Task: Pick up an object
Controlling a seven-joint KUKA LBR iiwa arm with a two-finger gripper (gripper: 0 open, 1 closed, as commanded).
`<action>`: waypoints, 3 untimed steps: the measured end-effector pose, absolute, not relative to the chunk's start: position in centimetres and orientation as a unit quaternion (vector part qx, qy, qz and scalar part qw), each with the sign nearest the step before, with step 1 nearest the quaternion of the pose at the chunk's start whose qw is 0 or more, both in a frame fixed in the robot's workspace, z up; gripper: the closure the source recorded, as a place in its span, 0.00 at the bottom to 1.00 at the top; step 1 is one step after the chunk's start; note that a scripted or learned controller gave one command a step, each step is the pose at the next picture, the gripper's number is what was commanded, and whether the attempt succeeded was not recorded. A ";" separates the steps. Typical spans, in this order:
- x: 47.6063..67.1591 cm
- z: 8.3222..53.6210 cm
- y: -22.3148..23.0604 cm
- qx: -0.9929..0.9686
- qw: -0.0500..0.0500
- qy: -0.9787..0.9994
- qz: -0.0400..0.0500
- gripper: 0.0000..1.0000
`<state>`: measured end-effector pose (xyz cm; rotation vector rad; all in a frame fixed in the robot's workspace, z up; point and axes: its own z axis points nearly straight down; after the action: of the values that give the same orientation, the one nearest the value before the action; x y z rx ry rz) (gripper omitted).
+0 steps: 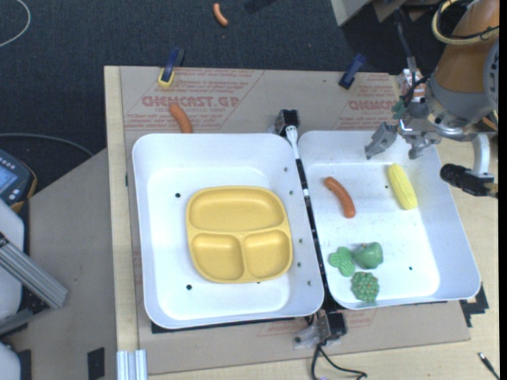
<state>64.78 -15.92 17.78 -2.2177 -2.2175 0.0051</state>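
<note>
Front of right bin: broccoli floret [364, 286] sits nearest, with a green pepper-like toy [367, 254] and a leafy green piece [342, 260] just behind it, touching.
Left bin: yellow divided plate [238, 233] lies flat in the middle of the left bin [154, 212], nothing on it.
Mid right bin: toy sausage [340, 195] lies slantwise near the divider; corn cob [402, 185] lies further right, well apart from it. Either could be the thing to pick.
Right bin: its far rim [348, 137] is where the arm comes in.
Gripper [402, 139]: hangs over the far right corner, just beyond the corn, jaws spread wide and nothing between them.
Step in hand: looks like the approach, no grasp made yet.
Next move: I'd guess it needs to shift toward the front, centre over the corn, descend, then close across its narrow width.
Bench beyond: another sausage [181, 118] lies outside the bins on the cardboard [238, 93].
</note>
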 end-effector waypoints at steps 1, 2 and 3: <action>64.6 11.5 -15.5 -0.707 0.002 -0.708 0.002 0.00; 64.6 8.3 -15.4 -0.706 0.002 -0.708 0.001 0.00; 64.7 9.6 -15.4 -0.706 0.000 -0.708 0.000 1.00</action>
<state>64.72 -15.38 9.61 -2.2197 -2.2240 -0.0009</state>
